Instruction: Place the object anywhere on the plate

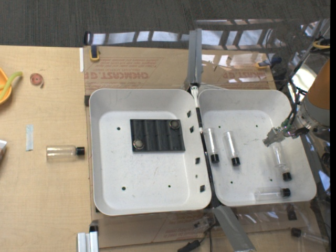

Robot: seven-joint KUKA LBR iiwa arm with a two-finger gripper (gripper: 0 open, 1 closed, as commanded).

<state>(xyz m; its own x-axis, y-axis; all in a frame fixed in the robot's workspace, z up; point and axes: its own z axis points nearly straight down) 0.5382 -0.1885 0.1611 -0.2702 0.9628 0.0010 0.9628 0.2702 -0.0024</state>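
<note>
At three o'clock in the right bin (pixel 247 101), your gripper (pixel 275 137) is hovering over a vial (pixel 280 161); I cannot tell its state. You should be centring on the vial's body, then carrying it to the black plate (pixel 157 135) at nine o'clock.

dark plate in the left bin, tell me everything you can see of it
The dark plate is a flat, near-black rectangle with lengthwise ridges or grooves, matte like plastic or rubber. It lies flat on the floor of the left bin, in its upper middle, long side across the view. Two small round metallic-looking pieces sit on it: one at its upper right corner, one at its lower left. No vial lies on it.
</note>
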